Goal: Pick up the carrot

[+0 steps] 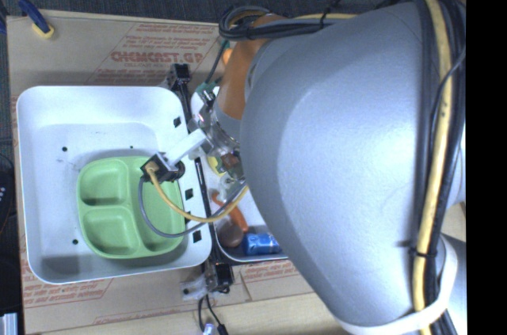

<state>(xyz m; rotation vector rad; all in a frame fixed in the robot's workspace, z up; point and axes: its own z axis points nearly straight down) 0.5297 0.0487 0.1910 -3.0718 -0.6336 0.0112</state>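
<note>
A slim orange piece that looks like the carrot (225, 207) lies in the right bin (230, 254) near its left wall, partly under the arm. My gripper (219, 157) hangs over the divide between the two bins, just above the carrot in the view. The large grey arm (348, 159) covers most of the right bin and hides how the gripper stands relative to the carrot.
A green divided tray (119, 207) lies in the left bin (47, 119). A brown round thing (232, 234) and a blue thing (260, 244) sit at the near end of the right bin. A blue-and-yellow item (36, 18) lies on the cardboard at top left.
</note>
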